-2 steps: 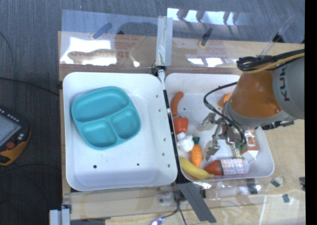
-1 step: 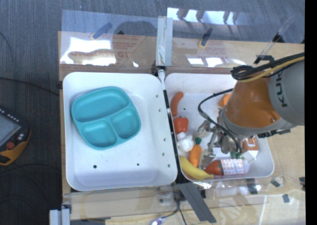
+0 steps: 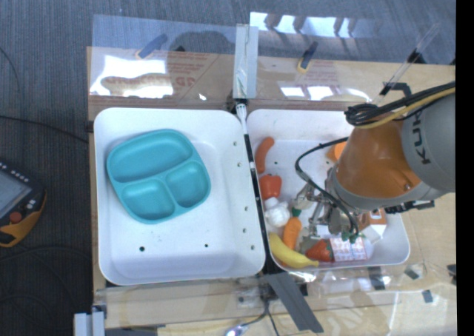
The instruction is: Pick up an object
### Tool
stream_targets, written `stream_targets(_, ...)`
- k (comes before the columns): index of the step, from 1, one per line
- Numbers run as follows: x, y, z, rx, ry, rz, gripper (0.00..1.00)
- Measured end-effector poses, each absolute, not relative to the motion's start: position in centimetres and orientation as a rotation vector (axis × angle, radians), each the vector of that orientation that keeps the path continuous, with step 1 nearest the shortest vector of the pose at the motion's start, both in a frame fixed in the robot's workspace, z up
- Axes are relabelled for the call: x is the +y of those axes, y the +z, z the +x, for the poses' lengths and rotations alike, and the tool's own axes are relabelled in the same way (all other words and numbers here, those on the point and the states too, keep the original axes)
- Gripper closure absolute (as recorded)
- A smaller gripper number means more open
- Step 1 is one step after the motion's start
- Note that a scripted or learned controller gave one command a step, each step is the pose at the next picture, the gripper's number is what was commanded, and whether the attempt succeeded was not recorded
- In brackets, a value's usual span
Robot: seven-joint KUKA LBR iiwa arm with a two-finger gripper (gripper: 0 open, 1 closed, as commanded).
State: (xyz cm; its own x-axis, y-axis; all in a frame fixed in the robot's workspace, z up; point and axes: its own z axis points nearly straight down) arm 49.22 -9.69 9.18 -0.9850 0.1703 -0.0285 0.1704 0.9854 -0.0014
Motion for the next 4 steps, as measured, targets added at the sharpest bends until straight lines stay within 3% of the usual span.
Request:
stream_targets(3,-9.65,9.06,48.80,2.910,0.000,1.142,0.00)
stream_targets(4,-10.12,10.03,48.90,2.900,-0.010,1.143,1.00)
